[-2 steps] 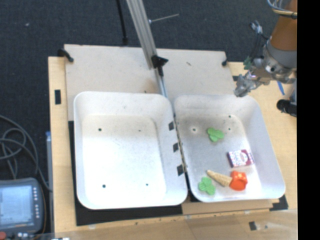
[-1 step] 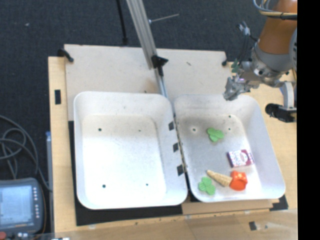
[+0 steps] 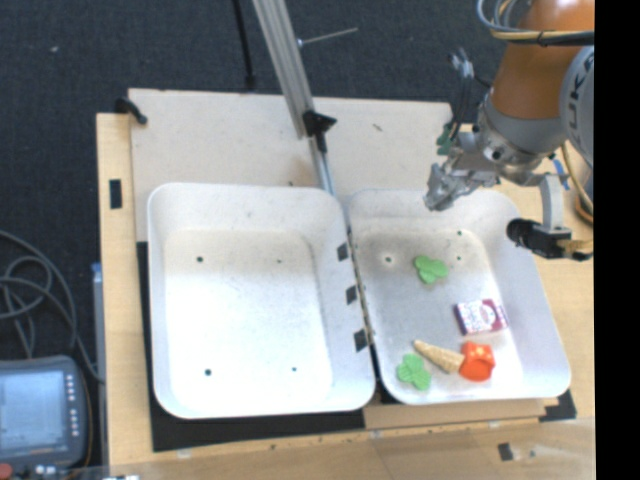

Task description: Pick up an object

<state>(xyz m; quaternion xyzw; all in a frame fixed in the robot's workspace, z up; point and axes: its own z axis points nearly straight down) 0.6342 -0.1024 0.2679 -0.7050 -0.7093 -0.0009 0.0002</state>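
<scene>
**Operator:** Report the layout, largest item first.

**Arm:** The worktop [image 3: 250,118] carries two shallow white bins side by side. The left bin [image 3: 250,218] lies beside the right bin [image 3: 530,298], their inner rims touching. My grey arm [image 3: 535,78], with its orange band, reaches in from the right. My jaws [image 3: 440,196] hang over the far rim of the right bin, at its upper left corner.

**Operator:** State of the jaws?

**Arm:** I cannot tell whether they are released or clenched. Nothing is visible between them.

**Operator:** Objects for picking?

**Arm:** All lie in the right bin. A purple and white packet [image 3: 480,316] sits near the right wall. A tan cone [image 3: 436,355] lies near the front, touching an orange piece [image 3: 477,361]. One green piece [image 3: 413,371] sits just left of the cone. Another green piece [image 3: 431,268] lies mid-bin, nearest my jaws.
</scene>
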